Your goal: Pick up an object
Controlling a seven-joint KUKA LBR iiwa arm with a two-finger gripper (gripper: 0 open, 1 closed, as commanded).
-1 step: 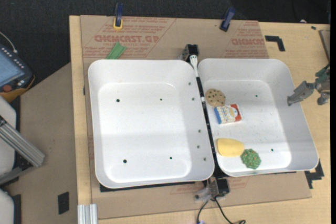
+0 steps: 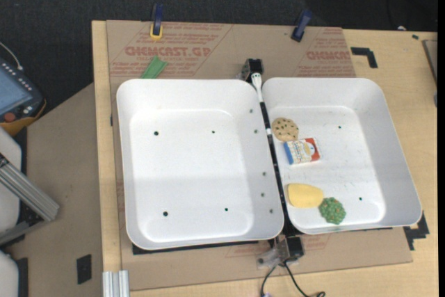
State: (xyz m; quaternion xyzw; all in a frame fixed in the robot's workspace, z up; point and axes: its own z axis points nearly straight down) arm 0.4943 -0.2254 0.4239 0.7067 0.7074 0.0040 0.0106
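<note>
Camera view from above gave you two white bins side by side on a brown cardboard sheet (image 2: 208, 45). The left bin (image 2: 126, 149) took up the middle of the frame, and the right bin (image 2: 391, 142) sat against it toward the right.

Everything you could have picked lay in the right bin, bunched along its left side. A round tan cookie (image 2: 284, 129) lay highest. Just below it was a small white packet (image 2: 302, 151) with blue and red print, close to the cookie or barely touching it. Lower down, apart from the packet, a yellow lump (image 2: 304, 195) rested near the bin's lower left corner. A green knobbly piece (image 2: 332, 210) sat against its right end.

At the upper edge of the cardboard you had two blue clamps, one at upper left (image 2: 157, 19) and one at upper middle (image 2: 302, 24). A strip of green tape (image 2: 154, 67) lay just above the left bin.

You could not tell from this frame whether the claw was spread or pressed together.
</note>
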